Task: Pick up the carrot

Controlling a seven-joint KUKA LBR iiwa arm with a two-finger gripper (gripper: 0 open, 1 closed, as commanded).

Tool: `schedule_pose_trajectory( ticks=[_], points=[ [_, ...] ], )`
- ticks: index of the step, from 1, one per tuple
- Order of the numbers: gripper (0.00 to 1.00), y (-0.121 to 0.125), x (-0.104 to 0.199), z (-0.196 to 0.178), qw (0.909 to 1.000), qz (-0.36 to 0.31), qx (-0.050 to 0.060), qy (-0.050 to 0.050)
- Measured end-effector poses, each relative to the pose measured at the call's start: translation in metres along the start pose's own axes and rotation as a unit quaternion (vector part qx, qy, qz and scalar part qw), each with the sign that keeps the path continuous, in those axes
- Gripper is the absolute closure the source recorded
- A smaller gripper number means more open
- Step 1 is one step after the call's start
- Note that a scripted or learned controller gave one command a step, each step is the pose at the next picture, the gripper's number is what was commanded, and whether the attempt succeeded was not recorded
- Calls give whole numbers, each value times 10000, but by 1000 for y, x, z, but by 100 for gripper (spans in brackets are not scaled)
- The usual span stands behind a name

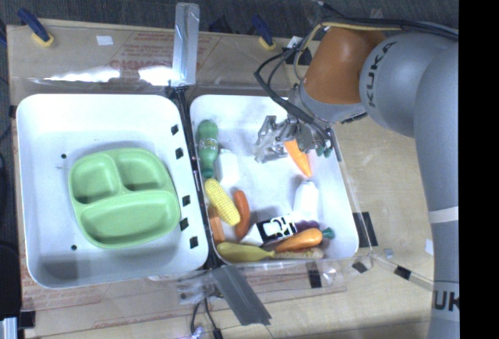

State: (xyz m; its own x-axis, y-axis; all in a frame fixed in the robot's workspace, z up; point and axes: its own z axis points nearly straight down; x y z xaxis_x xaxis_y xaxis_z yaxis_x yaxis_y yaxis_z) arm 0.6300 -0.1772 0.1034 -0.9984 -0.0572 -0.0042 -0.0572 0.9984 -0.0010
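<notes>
The small orange tapered carrot (300, 158) lies just right of the metal two-finger gripper (274, 139), near the right white bin's (343, 205) right wall, tip pointing toward its front edge; the gripper's state cannot be told.

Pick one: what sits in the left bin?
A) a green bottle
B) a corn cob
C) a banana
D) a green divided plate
D. The green divided plate lies in the left bin, while the corn cob, green bottle and banana are all in the right bin.
</notes>
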Motion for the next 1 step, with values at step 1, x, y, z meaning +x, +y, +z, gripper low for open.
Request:
schedule_pose_trajectory(
  ticks=[1],
  points=[
    [100, -9, 68, -17, 9709, 2395, -1, 29]
  ],
)
